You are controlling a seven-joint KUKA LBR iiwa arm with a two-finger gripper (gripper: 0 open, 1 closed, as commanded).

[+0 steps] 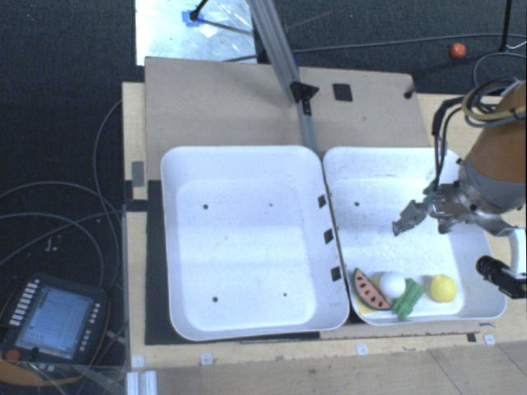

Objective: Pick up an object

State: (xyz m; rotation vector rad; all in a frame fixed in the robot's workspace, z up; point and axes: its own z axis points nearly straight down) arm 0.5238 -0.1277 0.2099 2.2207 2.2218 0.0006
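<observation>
One pincer (414, 217) hangs over the middle of the right shallow white plastic bin (375, 171), at the end of the grey arm with the orange band (498, 151). Its dark fingers point toward the bin's centre with nothing visible between them; how far apart they stand I cannot tell at this size. Four candidates lie below it in a row along the bin's near wall: a red-and-green toy watermelon slice (370, 290), a small white ball (393, 285) touching it, a green leafy toy vegetable (408, 298) just beside the ball, and a round yellow toy lemon (443, 288) standing slightly apart. I judge the lemon the best target, since it has free space on both sides. A clean approach calls for coming straight down over it, clear of the wall. The left white bin (247, 237) lies alongside on the bench (362, 122).
</observation>
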